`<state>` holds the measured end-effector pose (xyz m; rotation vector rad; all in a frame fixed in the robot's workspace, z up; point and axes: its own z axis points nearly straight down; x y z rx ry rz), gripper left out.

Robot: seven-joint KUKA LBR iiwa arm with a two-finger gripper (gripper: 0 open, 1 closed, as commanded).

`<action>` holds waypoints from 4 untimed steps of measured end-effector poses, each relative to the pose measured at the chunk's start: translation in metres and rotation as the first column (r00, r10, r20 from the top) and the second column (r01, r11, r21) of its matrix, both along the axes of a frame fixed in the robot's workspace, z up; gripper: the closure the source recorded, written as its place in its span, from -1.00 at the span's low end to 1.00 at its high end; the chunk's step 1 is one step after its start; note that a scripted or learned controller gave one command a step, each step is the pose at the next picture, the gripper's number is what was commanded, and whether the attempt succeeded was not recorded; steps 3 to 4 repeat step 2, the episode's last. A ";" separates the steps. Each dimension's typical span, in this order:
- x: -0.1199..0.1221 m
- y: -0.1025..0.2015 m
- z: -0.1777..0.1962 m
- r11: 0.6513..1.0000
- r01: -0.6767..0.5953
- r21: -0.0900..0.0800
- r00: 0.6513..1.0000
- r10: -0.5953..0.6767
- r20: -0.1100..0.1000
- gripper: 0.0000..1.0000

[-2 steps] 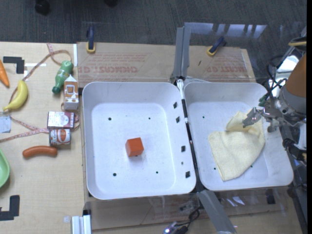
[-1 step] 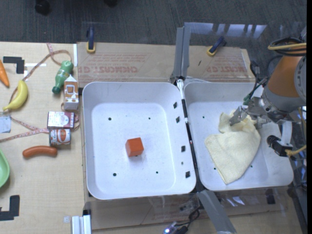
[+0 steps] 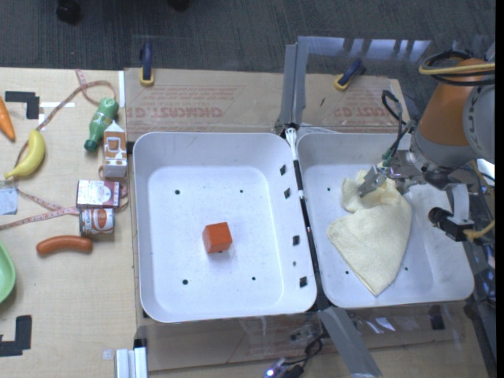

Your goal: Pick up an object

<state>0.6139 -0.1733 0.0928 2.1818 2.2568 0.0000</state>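
A cream-yellow cloth point(image 3: 372, 242) lies in the right bin point(image 3: 441, 282), spread toward the front and bunched up at its far left corner point(image 3: 356, 193). My gripper point(image 3: 384, 176) is low over that bunched corner and touches or nearly touches it. The grey arm with its orange band point(image 3: 447, 120) reaches in from the right. A small orange-red block point(image 3: 217, 237) sits alone near the middle of the left bin point(image 3: 157, 211), well away from the gripper.
The bins' raised rims meet along a central divider point(image 3: 298, 203). On the bench to the left lie a banana point(image 3: 28, 154), a green bottle point(image 3: 101, 121), a small carton point(image 3: 115, 152), a can point(image 3: 98, 221) and a sausage point(image 3: 64, 246).
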 end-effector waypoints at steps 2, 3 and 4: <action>0.045 0.066 0.078 0.997 -0.073 0.001 0.997 0.073 -0.001 1.00; 0.045 0.066 0.078 0.997 -0.073 0.001 0.997 0.073 -0.001 1.00; 0.045 0.066 0.078 0.997 -0.073 0.001 0.997 0.073 -0.001 1.00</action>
